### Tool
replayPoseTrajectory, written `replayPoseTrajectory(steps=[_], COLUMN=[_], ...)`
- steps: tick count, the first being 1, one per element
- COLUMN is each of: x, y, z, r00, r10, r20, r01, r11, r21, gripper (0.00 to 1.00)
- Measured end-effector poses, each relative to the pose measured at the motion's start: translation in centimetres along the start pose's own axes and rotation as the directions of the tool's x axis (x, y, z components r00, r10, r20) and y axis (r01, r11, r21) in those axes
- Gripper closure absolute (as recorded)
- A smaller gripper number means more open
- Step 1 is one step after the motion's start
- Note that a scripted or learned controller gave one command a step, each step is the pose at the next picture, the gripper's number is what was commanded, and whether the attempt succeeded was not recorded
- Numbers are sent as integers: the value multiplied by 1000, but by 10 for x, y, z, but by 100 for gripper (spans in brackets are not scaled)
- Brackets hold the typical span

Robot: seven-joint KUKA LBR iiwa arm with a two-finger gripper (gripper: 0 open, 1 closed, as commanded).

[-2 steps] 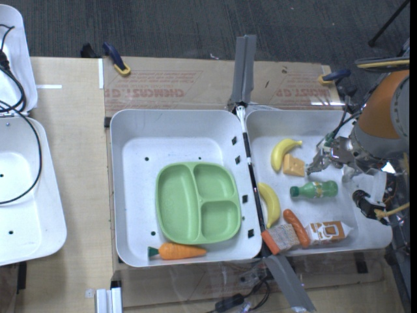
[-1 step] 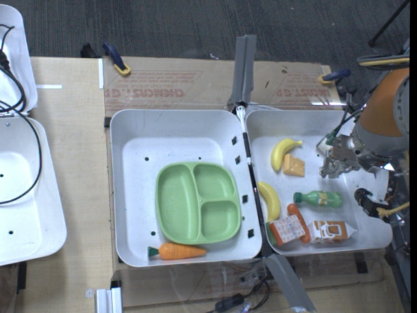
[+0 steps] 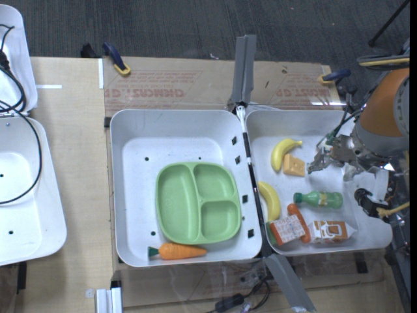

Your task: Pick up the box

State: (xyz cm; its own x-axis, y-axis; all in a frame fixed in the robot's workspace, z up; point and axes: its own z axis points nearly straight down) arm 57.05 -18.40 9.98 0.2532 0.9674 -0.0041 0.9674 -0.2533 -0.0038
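Camera view
Landmark: the right bin (image 3: 257, 126), a shallow white tray; every place below is given against it.
Arm: the grey arm with the orange band (image 3: 391, 100) is reaching in over the bin's right wall.
Gripper: the gripper (image 3: 324, 160) is hanging over the bin's upper right part, near the cheese wedge, with nothing showing between its fingers.
Fingers: they are too small and cluttered to judge, so I cannot tell whether they are standing apart or together.
Box: the box (image 3: 288, 229), red and white, is lying flat at the bin's near wall, towards its left corner, well apart from the gripper.
Sausage: a red sausage (image 3: 300, 220) is lying against the box's right edge, touching it.
Pouch: a white and orange pouch (image 3: 332, 230) is sitting just right of the sausage, along the near wall.
Bottle: a green bottle (image 3: 319, 199) is lying on its side in the bin's middle.
Bananas: one banana (image 3: 285, 151) is resting in the upper middle; a second banana (image 3: 270, 199) is lying along the left wall.
Cheese: the cheese wedge (image 3: 294, 167) is sitting just beside the upper banana.
Left bin: the left bin (image 3: 130, 175) is adjoining the landmark's left wall and holding a green divided plate (image 3: 199, 203) and a carrot (image 3: 179, 252).
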Motion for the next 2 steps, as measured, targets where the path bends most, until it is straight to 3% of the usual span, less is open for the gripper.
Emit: replayPoseTrajectory(steps=[1, 2], x=[5, 5], y=[-62, -62], z=[9, 1], r00=[988, 988], r10=[156, 155], r20=[-4, -2], r01=[-156, -155], r11=[988, 988], r21=[1, 4], gripper=[0, 100])
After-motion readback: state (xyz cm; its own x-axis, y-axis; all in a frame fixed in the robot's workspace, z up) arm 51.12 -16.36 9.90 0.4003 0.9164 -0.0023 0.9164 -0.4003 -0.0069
